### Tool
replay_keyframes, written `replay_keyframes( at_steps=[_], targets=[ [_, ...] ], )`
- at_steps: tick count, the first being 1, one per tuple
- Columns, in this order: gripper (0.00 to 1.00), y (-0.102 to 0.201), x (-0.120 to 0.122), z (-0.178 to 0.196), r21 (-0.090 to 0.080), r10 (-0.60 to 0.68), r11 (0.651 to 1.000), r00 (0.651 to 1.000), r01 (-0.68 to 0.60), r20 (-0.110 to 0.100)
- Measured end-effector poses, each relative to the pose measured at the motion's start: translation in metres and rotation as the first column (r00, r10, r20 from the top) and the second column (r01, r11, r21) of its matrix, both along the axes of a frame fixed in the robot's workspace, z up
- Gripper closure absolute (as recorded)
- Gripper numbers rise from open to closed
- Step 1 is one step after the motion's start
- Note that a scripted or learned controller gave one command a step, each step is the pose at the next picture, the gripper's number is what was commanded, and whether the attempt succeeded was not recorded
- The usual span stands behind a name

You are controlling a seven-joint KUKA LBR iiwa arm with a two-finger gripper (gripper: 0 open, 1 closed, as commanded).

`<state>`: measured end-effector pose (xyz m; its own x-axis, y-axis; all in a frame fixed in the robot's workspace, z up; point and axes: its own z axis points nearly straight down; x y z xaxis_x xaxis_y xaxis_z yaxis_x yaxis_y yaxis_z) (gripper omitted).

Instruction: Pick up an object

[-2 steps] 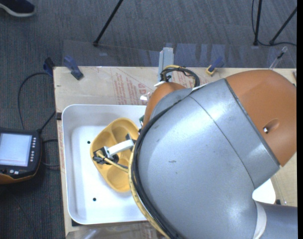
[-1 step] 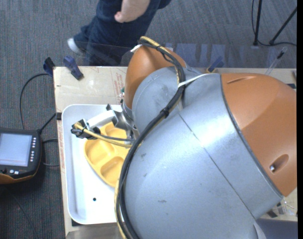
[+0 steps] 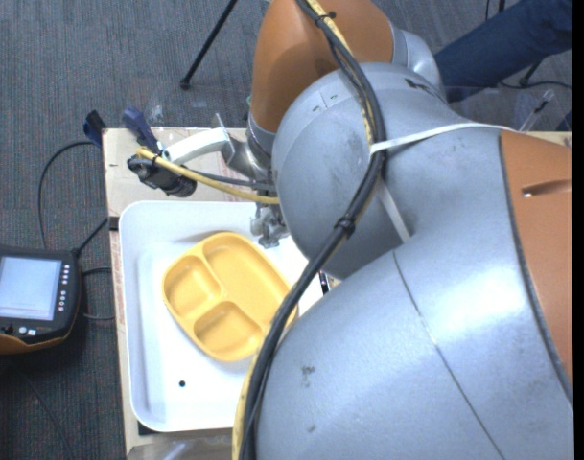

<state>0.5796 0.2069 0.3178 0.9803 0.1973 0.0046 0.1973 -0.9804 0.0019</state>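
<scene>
A yellow divided plate with three compartments lies in the left white bin, near its right side. The grey arm with its orange band covers most of the right of the camera view. My gripper hangs at the far end of the arm, just above the plate's far right rim. Its fingers are small and partly hidden by the wrist and cables.
A yellow cable and black clamp run along the bin's far edge. A teach pendant lies on the floor to the left. A tripod leg stands behind the bench. The right bin is hidden under the arm.
</scene>
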Motion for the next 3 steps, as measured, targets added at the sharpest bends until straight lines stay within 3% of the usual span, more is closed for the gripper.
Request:
replay_keyframes(
  at_steps=[1, 2, 3],
  targets=[
    [1.00, -0.047, 0.016, -0.111, -0.003, 0.252, 0.968, 0.968, -0.252, -0.019],
    [1.00, -0.054, 0.026, -0.045, -0.002, 0.137, 0.991, 0.991, -0.137, -0.008],
    [1.00, -0.100, 0.033, -0.033, 0.000, 0.486, 0.874, 0.874, -0.486, -0.016]
  ],
)
